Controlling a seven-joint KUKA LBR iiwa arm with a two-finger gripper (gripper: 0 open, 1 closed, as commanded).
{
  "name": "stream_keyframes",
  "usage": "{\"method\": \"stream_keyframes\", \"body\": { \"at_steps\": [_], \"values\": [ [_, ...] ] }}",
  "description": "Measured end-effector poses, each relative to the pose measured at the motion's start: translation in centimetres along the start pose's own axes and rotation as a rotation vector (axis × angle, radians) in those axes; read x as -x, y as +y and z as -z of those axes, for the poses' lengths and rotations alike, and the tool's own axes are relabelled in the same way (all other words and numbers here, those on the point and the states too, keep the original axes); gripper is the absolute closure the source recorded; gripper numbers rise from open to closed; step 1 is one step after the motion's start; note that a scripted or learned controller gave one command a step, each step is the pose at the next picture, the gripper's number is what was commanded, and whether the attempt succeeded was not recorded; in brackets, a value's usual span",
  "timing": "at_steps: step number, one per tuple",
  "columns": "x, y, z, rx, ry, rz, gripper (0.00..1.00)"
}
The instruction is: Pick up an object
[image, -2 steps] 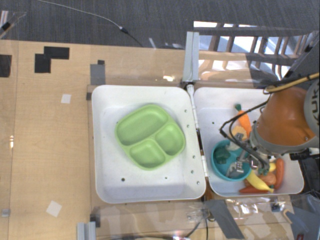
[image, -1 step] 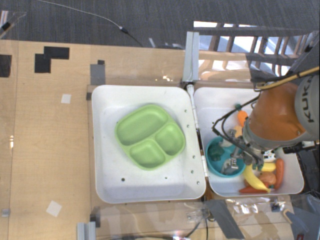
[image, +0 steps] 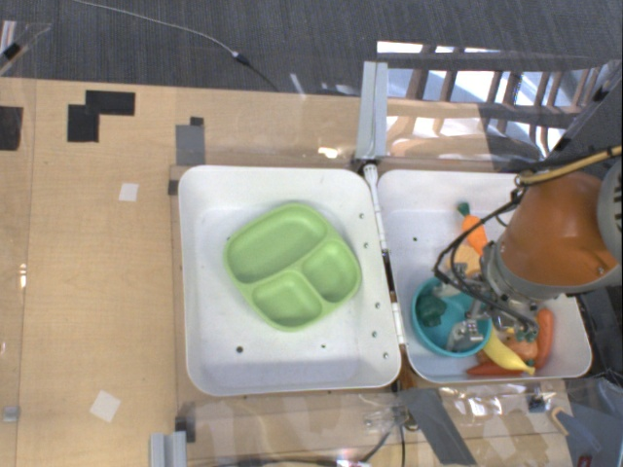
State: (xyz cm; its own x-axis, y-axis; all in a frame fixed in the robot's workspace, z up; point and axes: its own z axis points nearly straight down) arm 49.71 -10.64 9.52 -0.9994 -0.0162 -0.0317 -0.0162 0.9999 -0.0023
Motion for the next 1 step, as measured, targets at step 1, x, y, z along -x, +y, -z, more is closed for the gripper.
{"method": "stream_keyframes", "body": {
  "at_steps": [1],
  "values": [
    [0.52, 1.97, 0.02, -0.006, 0.001, -0.061, 0.0]
  ]
}}
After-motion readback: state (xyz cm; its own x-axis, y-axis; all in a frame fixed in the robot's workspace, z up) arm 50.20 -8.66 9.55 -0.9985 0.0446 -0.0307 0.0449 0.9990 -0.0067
